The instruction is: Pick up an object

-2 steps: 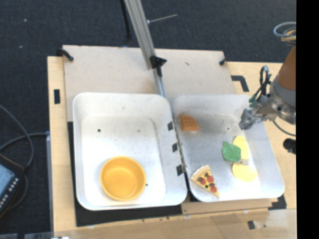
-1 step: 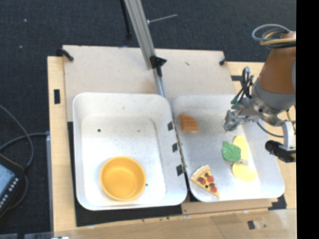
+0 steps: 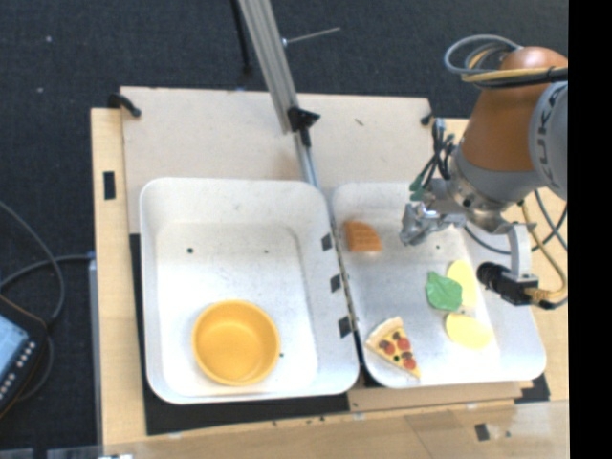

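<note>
Almost nothing here can be read. The only lettering sits on the grey arm (image 3: 550,146) at the right edge, just below its orange band (image 3: 507,113), where part of a dark letter, possibly a "K", shows before the picture cuts it off. The two white bins (image 3: 163,208) carry only specks, no print.

Floor (image 3: 96,27): dark speckled carpet around the bench.
Bench (image 3: 210,142): pale wood board.
Metal rail (image 3: 273,55): slants up, well left of the pincer.
Cables (image 3: 38,256): black, far left.
</note>
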